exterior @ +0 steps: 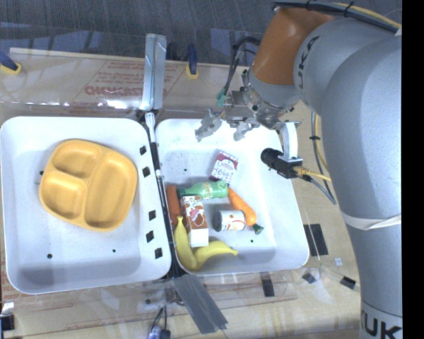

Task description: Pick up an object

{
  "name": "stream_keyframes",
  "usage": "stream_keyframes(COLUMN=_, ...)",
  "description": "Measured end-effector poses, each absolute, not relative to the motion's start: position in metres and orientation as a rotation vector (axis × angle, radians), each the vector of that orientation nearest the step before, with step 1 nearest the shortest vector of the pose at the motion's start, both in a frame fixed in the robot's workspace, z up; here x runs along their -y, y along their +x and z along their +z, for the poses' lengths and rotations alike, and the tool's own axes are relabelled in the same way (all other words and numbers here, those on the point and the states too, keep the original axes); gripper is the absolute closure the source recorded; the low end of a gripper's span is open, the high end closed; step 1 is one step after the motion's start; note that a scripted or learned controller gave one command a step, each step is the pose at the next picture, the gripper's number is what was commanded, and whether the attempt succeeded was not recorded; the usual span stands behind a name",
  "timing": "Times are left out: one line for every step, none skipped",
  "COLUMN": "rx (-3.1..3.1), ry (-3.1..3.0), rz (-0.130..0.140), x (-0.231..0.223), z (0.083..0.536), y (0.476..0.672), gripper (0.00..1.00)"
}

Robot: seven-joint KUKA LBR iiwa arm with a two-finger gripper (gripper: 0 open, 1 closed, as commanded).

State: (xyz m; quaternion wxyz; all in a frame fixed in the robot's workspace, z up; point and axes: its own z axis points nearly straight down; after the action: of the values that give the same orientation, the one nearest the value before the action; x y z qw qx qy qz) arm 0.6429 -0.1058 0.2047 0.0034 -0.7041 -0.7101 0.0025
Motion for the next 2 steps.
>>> stream_keyframes(rx=2.226, ry=-2.207, rz=0.008, x=0.106, z=0.205, y=0.643, gripper=0.00)
stream_keyframes(rx=2.007, ry=-2.411, rz=0.007, x=0.119, z=0.272, y=0.656, gripper=0.00)
